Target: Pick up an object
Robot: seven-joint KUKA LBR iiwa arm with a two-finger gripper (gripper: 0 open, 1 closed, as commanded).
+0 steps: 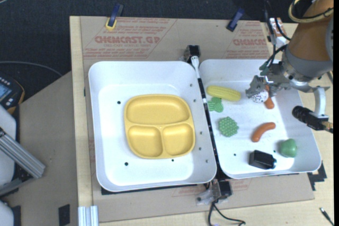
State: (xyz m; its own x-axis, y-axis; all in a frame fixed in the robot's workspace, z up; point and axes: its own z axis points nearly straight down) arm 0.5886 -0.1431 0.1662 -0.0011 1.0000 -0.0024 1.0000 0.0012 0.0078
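Crowded Corner, Risky Grab

Evidently we are working over the right bin (296,164), our landmark, with the gripper (258,89) low above its far half. From this slanted view we cannot tell how the gripper is set or whether it has hold of anything.

Just under it lies a small white speckled object (258,97), the likely target, with a short orange piece (269,103) touching or just beside it. We judge that closeness the main hazard: closing there could nudge one away or catch both. The corn cob (224,93), left of it, could also be bumped.

The target looks small, rounded, white with dark flecks, partly hidden by the gripper.
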